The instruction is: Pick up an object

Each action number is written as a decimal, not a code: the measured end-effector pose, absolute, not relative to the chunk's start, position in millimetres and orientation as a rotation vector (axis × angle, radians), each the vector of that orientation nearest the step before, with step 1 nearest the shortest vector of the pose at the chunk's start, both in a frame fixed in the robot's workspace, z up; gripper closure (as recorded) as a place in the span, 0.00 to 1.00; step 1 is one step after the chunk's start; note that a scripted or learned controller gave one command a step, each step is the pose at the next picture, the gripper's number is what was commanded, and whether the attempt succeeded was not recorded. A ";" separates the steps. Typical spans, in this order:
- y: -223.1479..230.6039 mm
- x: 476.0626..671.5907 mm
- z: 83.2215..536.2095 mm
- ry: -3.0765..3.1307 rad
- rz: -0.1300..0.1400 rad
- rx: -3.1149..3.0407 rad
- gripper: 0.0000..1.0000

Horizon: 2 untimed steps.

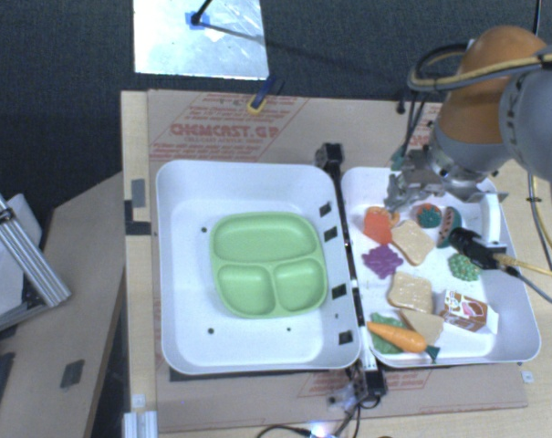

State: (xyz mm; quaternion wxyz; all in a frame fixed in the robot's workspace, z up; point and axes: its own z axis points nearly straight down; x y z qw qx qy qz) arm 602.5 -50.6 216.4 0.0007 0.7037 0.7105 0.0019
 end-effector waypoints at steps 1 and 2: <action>0.0 618.5 209.6 2.231 0.005 2.210 1.00; 48.0 626.7 226.0 2.232 0.007 2.210 1.00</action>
